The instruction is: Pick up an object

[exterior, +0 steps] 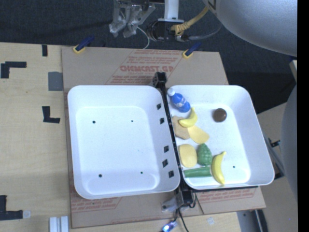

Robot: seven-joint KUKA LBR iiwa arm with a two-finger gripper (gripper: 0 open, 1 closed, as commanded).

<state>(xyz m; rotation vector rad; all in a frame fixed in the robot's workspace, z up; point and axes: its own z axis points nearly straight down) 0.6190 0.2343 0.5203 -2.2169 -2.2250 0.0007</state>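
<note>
you're looking at the arm (256,13) sweeping across the top right, with the gripper (126,21) hanging above the bench beyond both bins, its fingers apart and holding nothing. the left bin (77,144) is sitting beside the right bin (241,144), where the toys are lying along the left wall: banana (218,167), green cucumber (197,172), blue bottle (178,100), and a brown ball (219,114) apart.

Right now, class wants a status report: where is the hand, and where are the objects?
Hand up beyond the bins, nothing between its fingers. Objects clustered in right bin: banana, blue bottle, brown ball. Nothing blocking them from above.
</note>
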